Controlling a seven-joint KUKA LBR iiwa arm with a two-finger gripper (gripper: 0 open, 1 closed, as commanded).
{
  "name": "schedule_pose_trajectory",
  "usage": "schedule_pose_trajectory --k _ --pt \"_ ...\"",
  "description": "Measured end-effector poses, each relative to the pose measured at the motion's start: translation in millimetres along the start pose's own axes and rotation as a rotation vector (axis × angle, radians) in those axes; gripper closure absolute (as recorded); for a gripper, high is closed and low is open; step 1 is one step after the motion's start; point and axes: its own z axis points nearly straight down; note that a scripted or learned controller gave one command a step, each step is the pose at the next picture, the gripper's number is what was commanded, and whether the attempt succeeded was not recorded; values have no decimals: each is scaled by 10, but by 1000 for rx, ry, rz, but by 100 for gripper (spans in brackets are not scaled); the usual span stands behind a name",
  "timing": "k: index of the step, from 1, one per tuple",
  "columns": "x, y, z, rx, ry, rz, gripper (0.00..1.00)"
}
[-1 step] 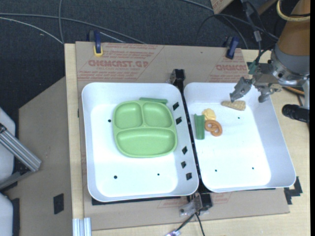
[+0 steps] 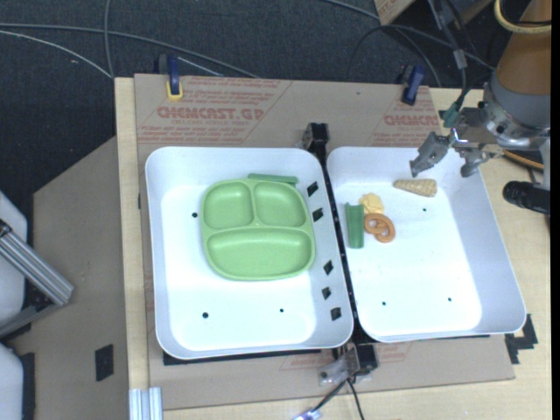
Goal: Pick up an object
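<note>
Dark carpet runs around the table (image 2: 140, 234), with a few grey cables trailing across it at the top of the camera view. A brown cardboard sheet covers the table, pinned at its far edge by two blue clamps, one (image 2: 174, 74) on the left and another (image 2: 411, 83) on the right.

On the sheet sit two shallow white bins, side by side and touching along a black seam. The left bin (image 2: 175, 313) holds a green divided plate (image 2: 257, 229) with three compartments, lying flat a little toward the far side; a thin green strip (image 2: 273, 179) peeks out from behind its far rim.

The right bin (image 2: 455, 313) holds a small cluster near its far left quarter: a green block (image 2: 354, 225) lying close to the seam, a small yellow piece (image 2: 373, 204) just beside it, and a brown pretzel (image 2: 381, 227) touching or nearly touching the yellow piece. A little farther back and to the right lies a pale tan cone-like piece (image 2: 415, 186), apart from the cluster.

The grey arm with its orange band comes in from the upper right. Its gripper (image 2: 448, 158) hangs over the far edge of the right bin, just above and beyond the tan piece. The fingers (image 2: 429, 157) are spread wide, with nothing between them.
</note>
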Motion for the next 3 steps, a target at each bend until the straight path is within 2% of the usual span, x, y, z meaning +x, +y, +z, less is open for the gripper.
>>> schedule_pose_trajectory --k 1,3 --pt "50 39 615 6 2 0 0" --pt "45 -134 1588 6 2 1 0"
